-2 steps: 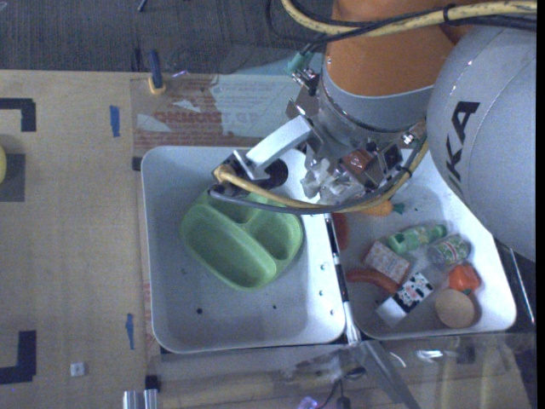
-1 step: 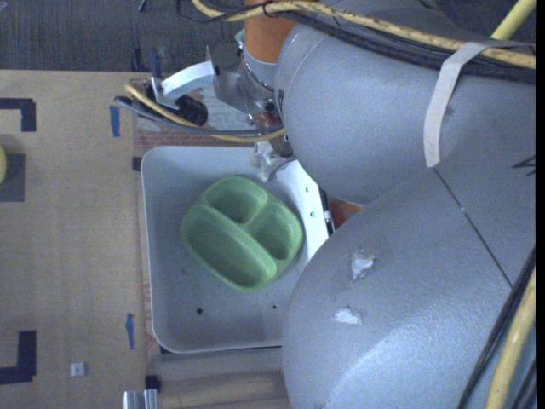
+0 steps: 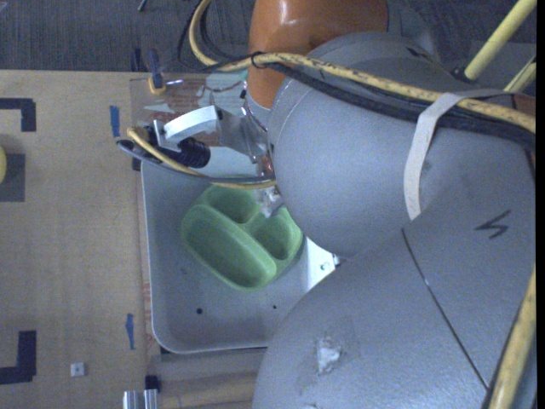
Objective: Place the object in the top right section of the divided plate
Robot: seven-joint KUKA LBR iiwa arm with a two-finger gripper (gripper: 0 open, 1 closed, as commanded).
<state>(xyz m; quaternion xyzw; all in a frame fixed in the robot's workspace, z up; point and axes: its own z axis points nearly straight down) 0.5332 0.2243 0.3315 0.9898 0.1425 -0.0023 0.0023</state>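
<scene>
A green divided plate (image 3: 240,237) lies in the white bin (image 3: 170,313), turned at an angle, with its large section toward the lower left and two smaller sections toward the upper right. The sections that I can see hold nothing. The grey arm with its orange band (image 3: 306,15) looms over the bin and covers the plate's far right edge. The gripper's mount (image 3: 223,143), with a white bracket and a yellow cable, hangs just above the plate's upper rim. I see no loose object.
The wooden bench (image 3: 68,228) stretches to the left, with black corner marks and blue tape strips. The bin's floor shows bare below and left of the plate. The arm's bulk covers the right half of the view.
</scene>
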